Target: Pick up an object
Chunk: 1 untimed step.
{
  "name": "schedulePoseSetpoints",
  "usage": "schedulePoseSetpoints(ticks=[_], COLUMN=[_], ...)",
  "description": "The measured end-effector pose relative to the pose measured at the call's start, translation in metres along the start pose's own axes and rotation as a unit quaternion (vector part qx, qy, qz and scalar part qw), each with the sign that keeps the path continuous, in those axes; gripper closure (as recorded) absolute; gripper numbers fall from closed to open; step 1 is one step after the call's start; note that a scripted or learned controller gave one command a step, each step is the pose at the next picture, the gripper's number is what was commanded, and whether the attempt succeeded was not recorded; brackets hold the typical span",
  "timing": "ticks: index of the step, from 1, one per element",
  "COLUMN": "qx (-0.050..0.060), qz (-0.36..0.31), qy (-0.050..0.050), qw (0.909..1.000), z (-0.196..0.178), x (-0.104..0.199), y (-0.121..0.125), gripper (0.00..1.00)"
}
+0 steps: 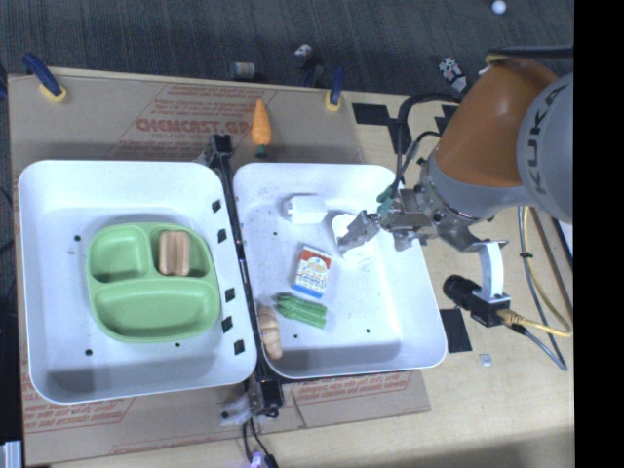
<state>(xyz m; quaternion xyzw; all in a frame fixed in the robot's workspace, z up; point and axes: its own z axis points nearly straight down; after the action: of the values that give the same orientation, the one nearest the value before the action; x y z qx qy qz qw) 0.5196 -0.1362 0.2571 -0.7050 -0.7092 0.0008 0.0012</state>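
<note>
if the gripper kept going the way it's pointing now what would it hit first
The gripper points left and a bit down across the right bin. Going straight on, it would probably reach the small printed box first, though depth is hard to judge from above.

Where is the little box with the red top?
The little box lies in the middle of the right bin, just above the green pod and down-left of the gripper.

"KUKA" on grey arm (546,164); red "CHEMCAST" print on cardboard sheet (185,123); small carton's (312,272) label unreadable.
</note>
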Motion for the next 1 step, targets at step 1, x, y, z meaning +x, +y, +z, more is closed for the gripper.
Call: schedulePoseSetpoints(ticks=[1], qx=[0.002], qz=[-0.001], qy=[0.000], qw=[1.0000], z=[0.1126], x=[0.0207], y=[-0.0074], gripper=[0.00])
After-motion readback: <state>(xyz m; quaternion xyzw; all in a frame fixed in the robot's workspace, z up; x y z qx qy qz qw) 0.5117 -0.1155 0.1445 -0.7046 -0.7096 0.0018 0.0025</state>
